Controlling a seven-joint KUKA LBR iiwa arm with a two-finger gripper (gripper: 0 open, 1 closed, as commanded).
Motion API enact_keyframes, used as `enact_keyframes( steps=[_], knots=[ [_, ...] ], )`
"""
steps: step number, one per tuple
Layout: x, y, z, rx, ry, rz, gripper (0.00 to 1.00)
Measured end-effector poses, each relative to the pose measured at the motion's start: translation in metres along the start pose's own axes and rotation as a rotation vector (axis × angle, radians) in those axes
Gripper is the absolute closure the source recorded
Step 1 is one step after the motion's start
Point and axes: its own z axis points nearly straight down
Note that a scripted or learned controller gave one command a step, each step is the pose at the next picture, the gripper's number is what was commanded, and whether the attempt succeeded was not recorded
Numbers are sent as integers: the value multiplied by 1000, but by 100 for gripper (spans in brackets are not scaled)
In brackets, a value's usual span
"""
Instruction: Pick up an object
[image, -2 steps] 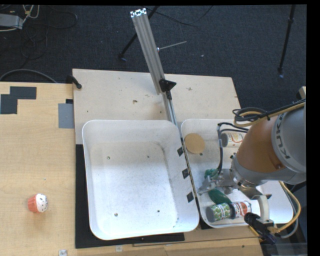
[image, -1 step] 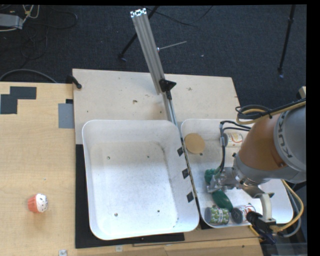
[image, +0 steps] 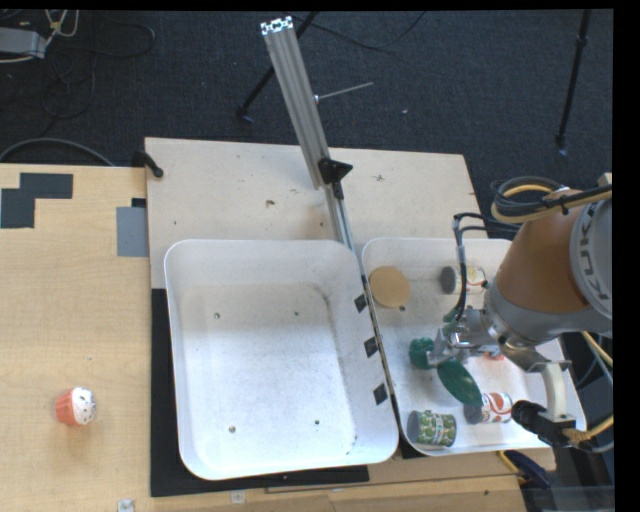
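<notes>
The gripper (image: 452, 340) is low in the right bin (image: 432, 443), above a dark green object (image: 459, 381) and beside a teal piece (image: 421, 351); whether its fingers are spread cannot be told. Nothing looks lifted, so the pick appears still to do.

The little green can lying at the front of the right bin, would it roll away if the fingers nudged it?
Probably. The green can looks to be lying on its side, so a sideways nudge could roll it. It rests close to the right bin's front rim, which may stop it early. Its rounded wall might also slip between fingers.
</notes>
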Motion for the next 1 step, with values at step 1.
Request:
enact_keyframes(
  steps=[1],
  knots=[
    [-4, 5, -62, -2, -1, 0, 100]
  ],
)
